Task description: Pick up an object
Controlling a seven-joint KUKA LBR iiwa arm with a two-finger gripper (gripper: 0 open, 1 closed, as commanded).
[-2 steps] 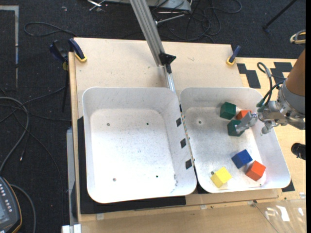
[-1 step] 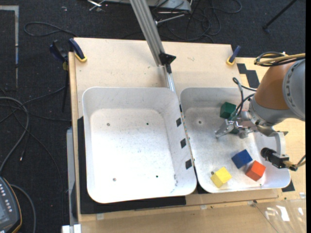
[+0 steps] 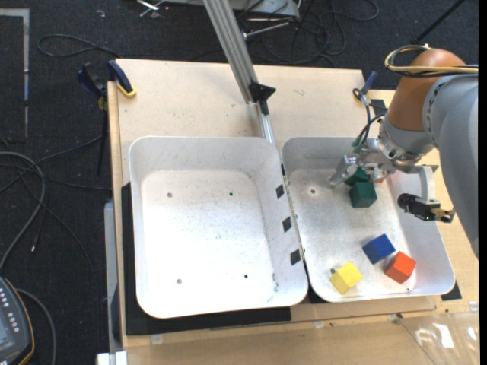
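Two shallow white bins sit side by side on a pale wooden surface, seen from above at a slant. The left bin shows speckled white floor. The right bin holds four small blocks. A green block is near the bin's far right part, directly under the gripper. Whether the fingers are closed on the green block or merely spread above it cannot be told, because the metal parts overlap the block's top and blur together.

Three more blocks lie well apart from the gripper, near the front wall: a yellow block, a blue block, and an orange block just beside the blue one.

The grey arm with its orange band enters from the right and is cut off by the frame edge. A slanted metal pole crosses the surface toward the gap between the bins. Cables trail over the dark floor around the surface.
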